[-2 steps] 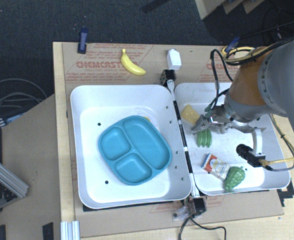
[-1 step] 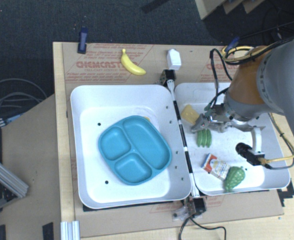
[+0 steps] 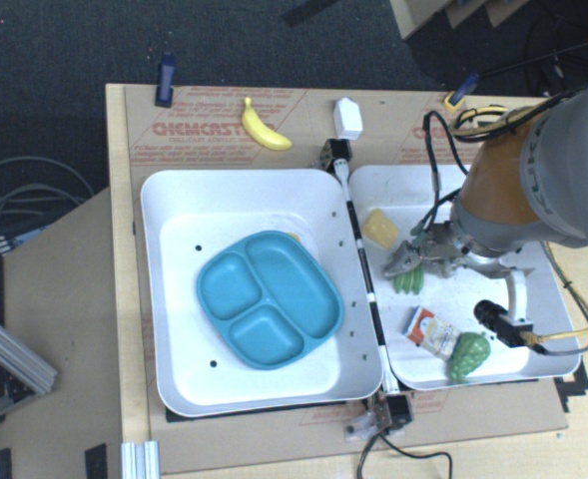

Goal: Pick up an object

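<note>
Claw (image 3: 409, 258) at the end of the grey arm, low inside the right bin (image 3: 398, 190), near its left wall; whether it is spread or closed cannot be told from this angle. Green piece (image 3: 408, 281), the item nearest the claw, lies on the bin floor directly beneath the claw's tip, and contact between the two cannot be judged. Pale yellow block (image 3: 380, 229) sits just beside the claw, towards the bin's far left corner. Red-and-white packet (image 3: 430, 330) and green leafy toy (image 3: 467, 356) lie close together near the bin's front edge. Left bin (image 3: 174, 218) holds a blue divided plate (image 3: 267, 297), lying flat at its centre. On the desk (image 3: 134, 387) behind the bins rest a yellow banana (image 3: 264, 128) and a small white object (image 3: 348, 118).
</note>
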Robot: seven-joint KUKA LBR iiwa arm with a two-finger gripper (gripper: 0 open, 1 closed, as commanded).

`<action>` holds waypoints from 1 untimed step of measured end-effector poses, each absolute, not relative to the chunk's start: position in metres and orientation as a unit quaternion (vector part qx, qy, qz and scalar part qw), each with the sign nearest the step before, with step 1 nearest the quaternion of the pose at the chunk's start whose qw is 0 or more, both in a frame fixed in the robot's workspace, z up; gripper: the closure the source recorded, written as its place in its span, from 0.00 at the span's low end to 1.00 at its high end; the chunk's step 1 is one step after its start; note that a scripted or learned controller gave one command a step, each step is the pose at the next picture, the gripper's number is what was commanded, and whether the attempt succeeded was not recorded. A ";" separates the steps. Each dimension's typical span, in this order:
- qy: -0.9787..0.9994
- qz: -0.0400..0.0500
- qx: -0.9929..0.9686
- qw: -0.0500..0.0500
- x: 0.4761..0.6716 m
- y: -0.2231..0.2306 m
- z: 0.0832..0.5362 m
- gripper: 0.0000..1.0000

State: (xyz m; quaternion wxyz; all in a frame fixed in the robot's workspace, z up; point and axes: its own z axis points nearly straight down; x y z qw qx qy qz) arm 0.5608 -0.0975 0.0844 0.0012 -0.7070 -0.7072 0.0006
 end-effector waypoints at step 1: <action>-0.707 0.000 -0.707 0.000 0.561 -0.097 0.094 1.00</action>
